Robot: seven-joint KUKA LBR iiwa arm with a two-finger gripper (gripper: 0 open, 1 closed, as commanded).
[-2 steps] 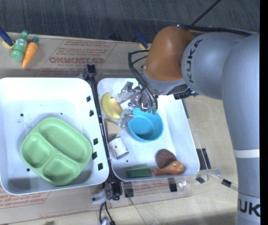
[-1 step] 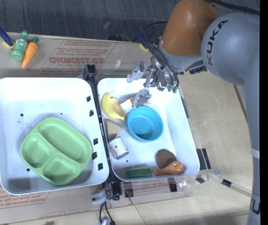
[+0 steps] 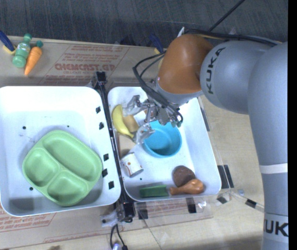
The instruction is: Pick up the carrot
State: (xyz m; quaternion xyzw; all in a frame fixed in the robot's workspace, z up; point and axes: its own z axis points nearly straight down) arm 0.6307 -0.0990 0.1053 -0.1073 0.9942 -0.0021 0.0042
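Logging what I see from the overhead camera, item by item.

Gripper (image 3: 144, 120): metal two-finger unit hanging over the right bin, between the banana and the bowl. Nothing is visibly gripped; whether it is spread or clenched I cannot tell at this slant.

Small orange toy carrot with a green top (image 3: 33, 59): the task's thing. It lies outside both bins, on the brown cardboard sheet (image 3: 153, 66) at the far left corner, just beside a pale green toy bottle (image 3: 21, 53). It is well apart from the gripper, so I judge the pick not yet begun; the arm would have to cross the whole left bin.

Shallow white left bin (image 3: 13, 103): holds a light green three-compartment plastic tray (image 3: 62, 165), lying flat.

Shallow white right bin (image 3: 208, 150): holds a yellow toy banana (image 3: 119, 120), a round blue bowl (image 3: 164, 141), a small white and brown box-like piece (image 3: 132, 165), a brown toy drumstick (image 3: 187, 181) and a flat dark green block (image 3: 153, 191) along the near wall.

Writing: "KUKA" in black on the grey arm (image 3: 236, 77); red print on the cardboard, seemingly "CHEMCAST", the rest too small to read.
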